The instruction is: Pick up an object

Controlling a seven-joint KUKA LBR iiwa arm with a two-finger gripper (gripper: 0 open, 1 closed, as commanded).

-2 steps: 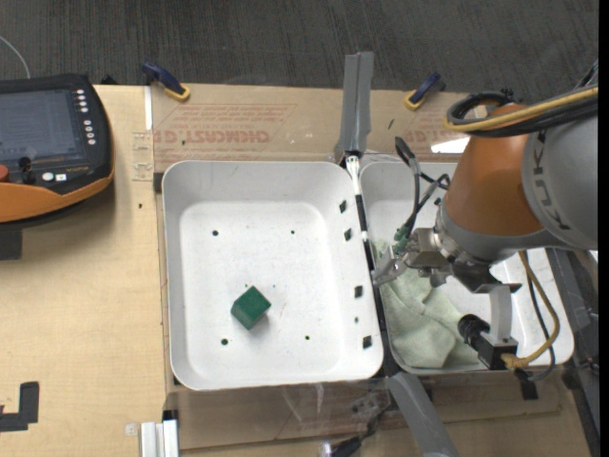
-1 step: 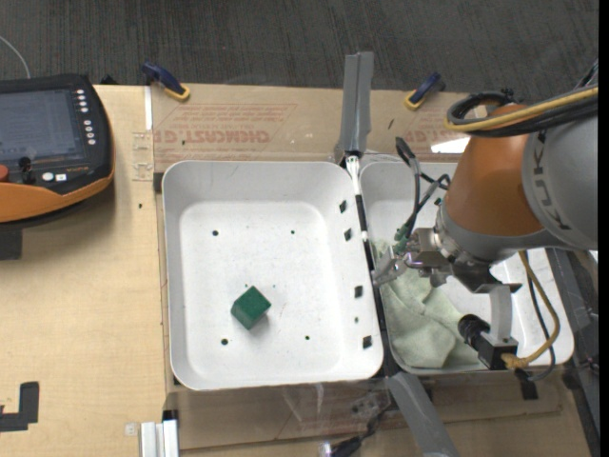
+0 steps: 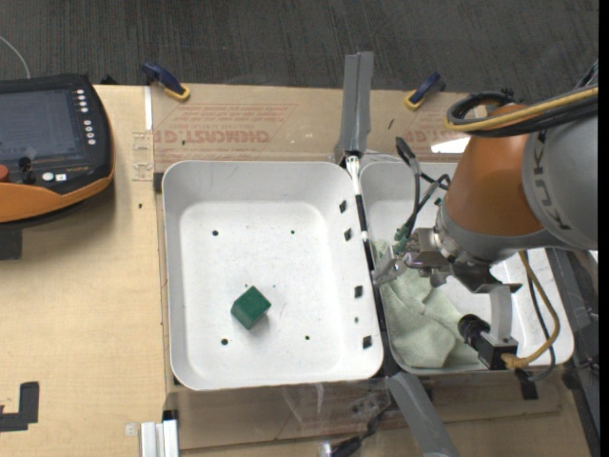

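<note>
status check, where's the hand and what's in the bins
Hand low in the right bin, over a pale green cloth. Green block alone in the left bin, untouched. Arm hides part of the cloth.

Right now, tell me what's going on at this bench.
The grey and orange arm reaches in over the right bin, with its wrist low above a pale green cloth lying there. The left bin holds a small green block, which sits apart from the arm. Nothing looks lifted yet.

Wooden bench (image 3: 86,303) bears two white bins (image 3: 190,284); a teach pendant (image 3: 48,141) rests left.
</note>
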